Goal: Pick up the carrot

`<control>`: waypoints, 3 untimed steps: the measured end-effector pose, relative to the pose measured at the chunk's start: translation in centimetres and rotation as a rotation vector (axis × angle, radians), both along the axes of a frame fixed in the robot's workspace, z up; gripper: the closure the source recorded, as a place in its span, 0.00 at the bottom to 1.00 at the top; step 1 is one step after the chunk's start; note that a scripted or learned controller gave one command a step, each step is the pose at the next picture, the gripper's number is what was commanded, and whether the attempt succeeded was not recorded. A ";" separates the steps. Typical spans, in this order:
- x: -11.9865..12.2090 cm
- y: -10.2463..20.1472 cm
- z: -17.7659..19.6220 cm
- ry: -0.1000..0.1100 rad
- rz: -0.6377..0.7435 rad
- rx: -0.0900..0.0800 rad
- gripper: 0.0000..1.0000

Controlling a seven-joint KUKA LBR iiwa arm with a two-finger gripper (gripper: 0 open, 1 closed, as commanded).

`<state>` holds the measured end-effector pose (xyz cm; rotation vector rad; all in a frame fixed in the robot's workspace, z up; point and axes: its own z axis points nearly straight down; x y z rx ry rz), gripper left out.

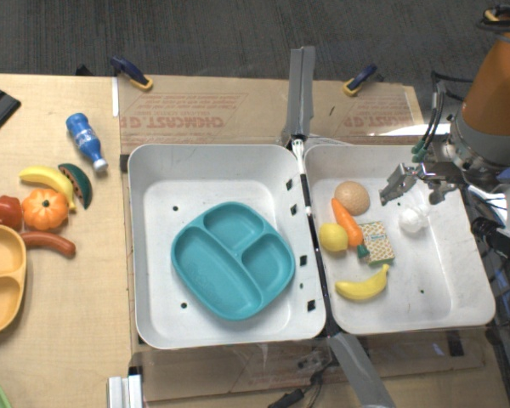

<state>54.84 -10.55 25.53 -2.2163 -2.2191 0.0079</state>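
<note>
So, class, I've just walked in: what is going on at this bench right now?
A robot arm reaches in from the right, its gripper hovering open over the right-hand bin. The carrot it is meant to pick up lies untouched in that bin, between an egg, a lemon and a small box, with a banana nearer the front. The left bin holds a teal divided plate. Nothing is gripped yet.

Red lettering is printed on the cardboard sheet [238, 113] behind the two bins, seen upside down; on the left half "CHEMCRZT" may be read, uncertainly. The remaining print is illegible.
</note>
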 end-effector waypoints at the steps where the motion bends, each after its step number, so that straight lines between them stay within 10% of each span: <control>1: 1.1 0.1 -15.5 -0.004 0.128 -0.002 0.00; 2: 1.1 0.1 -14.8 -0.001 0.128 0.001 1.00; 3: -1.9 4.6 -6.6 -0.003 0.136 0.000 1.00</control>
